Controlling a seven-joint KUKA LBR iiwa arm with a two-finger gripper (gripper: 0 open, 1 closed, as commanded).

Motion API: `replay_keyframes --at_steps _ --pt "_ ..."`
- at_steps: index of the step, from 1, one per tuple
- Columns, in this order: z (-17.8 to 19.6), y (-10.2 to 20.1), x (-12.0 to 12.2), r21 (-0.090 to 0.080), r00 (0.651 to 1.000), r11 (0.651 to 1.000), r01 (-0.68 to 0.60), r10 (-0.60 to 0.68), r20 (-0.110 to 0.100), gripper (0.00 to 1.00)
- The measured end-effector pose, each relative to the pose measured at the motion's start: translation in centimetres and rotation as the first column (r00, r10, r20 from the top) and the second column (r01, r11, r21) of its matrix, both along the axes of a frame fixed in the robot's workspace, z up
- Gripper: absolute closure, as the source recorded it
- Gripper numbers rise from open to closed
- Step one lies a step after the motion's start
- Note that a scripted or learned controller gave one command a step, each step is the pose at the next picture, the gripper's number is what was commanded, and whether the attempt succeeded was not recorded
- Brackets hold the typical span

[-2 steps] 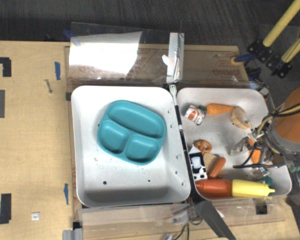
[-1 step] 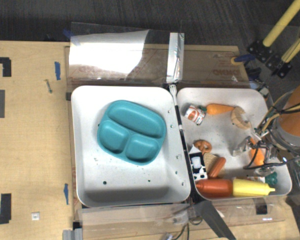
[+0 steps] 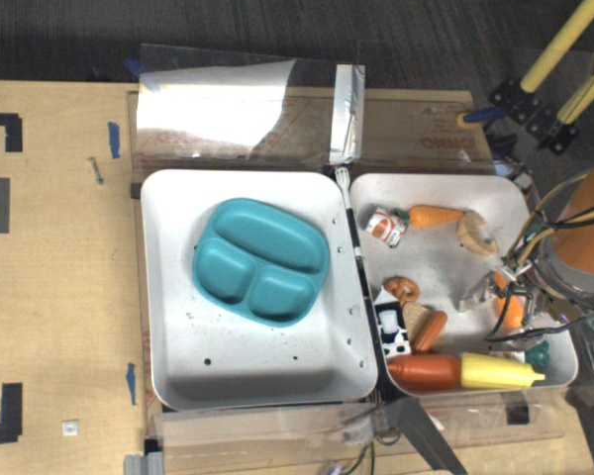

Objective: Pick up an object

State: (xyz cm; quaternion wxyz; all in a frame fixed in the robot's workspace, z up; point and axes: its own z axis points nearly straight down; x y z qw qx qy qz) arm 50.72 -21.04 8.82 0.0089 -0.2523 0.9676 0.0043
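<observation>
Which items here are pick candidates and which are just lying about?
Job:
hand, low in the right bin
carrot, small can, pretzel, hot dog, red bottle, yellow bottle

Lying about:
teal divided plate in the left bin
clear plastic sheet
yellow poles

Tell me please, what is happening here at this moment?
A robot arm reaches from the right into the right bin, which holds toy food: a carrot, a yellow bottle and a red sausage. The left bin holds a teal divided plate. Nothing is visibly lifted yet.
</observation>
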Motion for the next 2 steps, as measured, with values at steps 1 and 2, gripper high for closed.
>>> replay_keyframes --at_steps 1,2 --pt "-0.02 0.58 0.31 0.0 0.99 0.99 -0.143 0.143 -0.001 0.0" --pt "0.03 0.84 0.03 -0.007 0.989 0.989 -0.146 0.146 0.002 0.0"
